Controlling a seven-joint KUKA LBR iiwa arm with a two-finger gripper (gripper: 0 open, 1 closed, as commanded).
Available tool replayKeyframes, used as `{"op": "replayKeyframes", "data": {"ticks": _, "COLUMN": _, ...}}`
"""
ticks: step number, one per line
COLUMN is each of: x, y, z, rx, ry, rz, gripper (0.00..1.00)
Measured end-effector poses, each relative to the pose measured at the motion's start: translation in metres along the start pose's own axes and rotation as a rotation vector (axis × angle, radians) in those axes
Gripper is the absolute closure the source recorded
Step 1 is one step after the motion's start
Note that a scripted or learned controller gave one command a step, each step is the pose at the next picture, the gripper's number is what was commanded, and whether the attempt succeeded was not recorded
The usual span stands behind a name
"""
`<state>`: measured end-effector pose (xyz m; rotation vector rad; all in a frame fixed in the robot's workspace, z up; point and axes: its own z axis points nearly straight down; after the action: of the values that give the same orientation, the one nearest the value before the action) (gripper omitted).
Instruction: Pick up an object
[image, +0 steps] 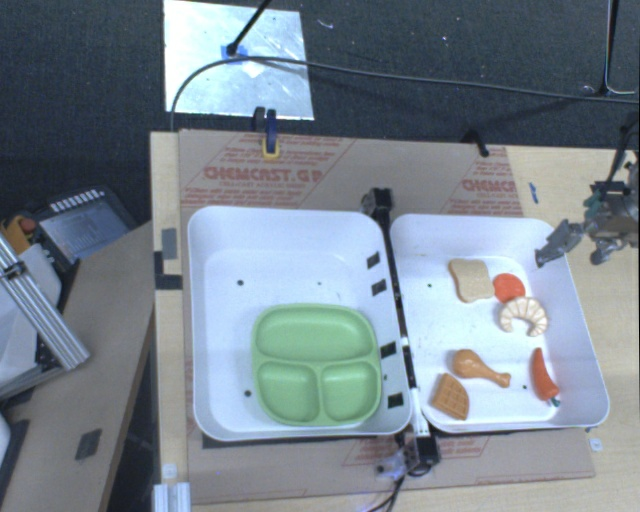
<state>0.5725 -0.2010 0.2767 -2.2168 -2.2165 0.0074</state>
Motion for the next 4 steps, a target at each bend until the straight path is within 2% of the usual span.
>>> {"op": "replayKeyframes", "data": {"ticks": 1, "x": 0.001, "y": 0.002, "z": -0.006, "rx": -0.010, "ry": -0.002, "rz": -0.003, "gripper": 0.00}}
{"op": "replayKeyframes", "data": {"ticks": 2, "x": 0.006, "y": 0.007, "z": 0.038, "rx": -0.007, "ry": -0.001, "rz": -0.005, "gripper": 0.00}}
{"op": "replayKeyframes", "data": {"ticks": 4, "x": 0.008, "y": 0.026, "z": 0.150, "rx": -0.007, "ry": -0.001, "rz": -0.005, "gripper": 0.00}}
